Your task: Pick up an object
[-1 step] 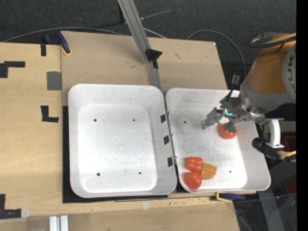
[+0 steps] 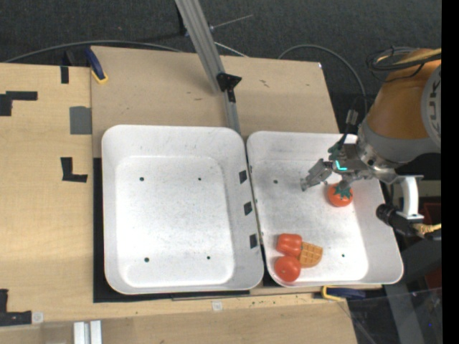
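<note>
My gripper [image 2: 328,185] hangs over the upper right part of the right bin [image 2: 373,260], open, its two fingers spread apart. A small red tomato [image 2: 340,197] with a green stem lies just below the right finger [image 2: 346,189], touching or nearly touching it. The left finger [image 2: 310,182] points out over bare bin floor. Nothing sits between the fingers. Near the bin's front left corner lie a red pepper-like piece [image 2: 289,244], an orange waffle-like piece [image 2: 310,254] and a red round piece [image 2: 287,269], close together.
The left bin [image 2: 172,199] stands beside the right one, joined at a raised divider [image 2: 247,206]. A grey metal pole [image 2: 204,38] slants in from the top toward the bins' far edge. Cables run behind the bench.
</note>
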Robot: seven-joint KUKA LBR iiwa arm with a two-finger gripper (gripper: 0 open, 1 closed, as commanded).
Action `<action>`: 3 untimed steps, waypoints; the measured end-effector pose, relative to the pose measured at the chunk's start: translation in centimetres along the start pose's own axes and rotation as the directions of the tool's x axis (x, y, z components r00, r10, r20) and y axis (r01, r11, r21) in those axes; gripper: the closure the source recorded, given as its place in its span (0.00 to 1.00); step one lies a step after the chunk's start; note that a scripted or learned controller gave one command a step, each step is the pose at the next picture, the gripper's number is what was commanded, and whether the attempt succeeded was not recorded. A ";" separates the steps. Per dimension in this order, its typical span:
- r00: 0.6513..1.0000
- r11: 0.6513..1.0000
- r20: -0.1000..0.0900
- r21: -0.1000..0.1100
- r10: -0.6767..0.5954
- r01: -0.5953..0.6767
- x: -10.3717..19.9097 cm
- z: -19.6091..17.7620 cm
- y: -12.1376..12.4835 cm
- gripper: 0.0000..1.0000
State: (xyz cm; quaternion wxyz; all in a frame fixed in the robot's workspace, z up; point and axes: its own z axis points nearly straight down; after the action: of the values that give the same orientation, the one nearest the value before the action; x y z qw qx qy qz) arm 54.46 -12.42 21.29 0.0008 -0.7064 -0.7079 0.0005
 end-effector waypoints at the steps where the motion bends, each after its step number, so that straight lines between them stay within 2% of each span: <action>1: 1.000 1.000 0.000 0.004 0.002 -0.002 -0.4 4.5 -0.4 0.00; 2: 1.000 1.000 0.000 0.006 0.001 -0.001 -0.4 10.8 0.0 0.00; 3: 1.000 1.000 0.002 0.000 0.001 -0.001 -0.3 12.5 0.0 0.00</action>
State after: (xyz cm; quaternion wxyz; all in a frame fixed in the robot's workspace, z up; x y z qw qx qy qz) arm 54.40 -12.75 8.83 0.0002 -0.7067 -0.7075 0.0011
